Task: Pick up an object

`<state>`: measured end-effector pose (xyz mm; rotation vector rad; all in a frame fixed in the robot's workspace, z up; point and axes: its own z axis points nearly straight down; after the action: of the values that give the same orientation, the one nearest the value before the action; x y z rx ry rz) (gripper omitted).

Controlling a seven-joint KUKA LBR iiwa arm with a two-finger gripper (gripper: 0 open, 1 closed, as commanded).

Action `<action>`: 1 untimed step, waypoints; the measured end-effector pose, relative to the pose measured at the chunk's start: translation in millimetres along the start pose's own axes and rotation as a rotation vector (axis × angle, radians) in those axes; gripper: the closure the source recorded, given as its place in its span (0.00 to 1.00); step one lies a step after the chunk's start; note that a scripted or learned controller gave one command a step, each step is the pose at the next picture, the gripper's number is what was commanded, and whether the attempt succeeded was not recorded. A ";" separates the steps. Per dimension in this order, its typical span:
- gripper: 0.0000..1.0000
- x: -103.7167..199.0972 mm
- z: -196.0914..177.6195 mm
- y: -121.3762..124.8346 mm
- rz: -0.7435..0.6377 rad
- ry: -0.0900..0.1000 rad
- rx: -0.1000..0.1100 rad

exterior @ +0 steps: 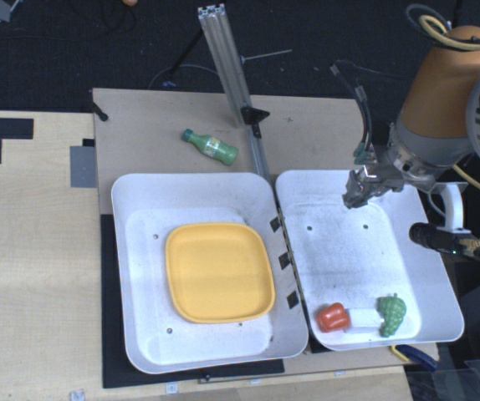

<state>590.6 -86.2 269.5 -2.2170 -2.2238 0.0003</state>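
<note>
In the right bin (349,257), near its front edge, lie a red pepper-shaped toy (333,317) and a green broccoli-like toy (391,313), a short way apart. My gripper (359,194) hangs over the back part of the same bin, well behind both toys, pointing down and to the left. Nothing shows between its fingers. The left bin (140,224) carries a yellow square plate (219,271) in its middle.
A green bottle (211,146) lies on the bench behind the left bin. A slanted aluminium post (230,57) stands behind the gap between the bins. Black clips (283,257) line the seam between the bins.
</note>
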 end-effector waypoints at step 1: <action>1.00 51.4 0.5 12.1 0.000 0.000 0.000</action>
<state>602.6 -34.8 269.0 -2.2176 -2.2237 0.0001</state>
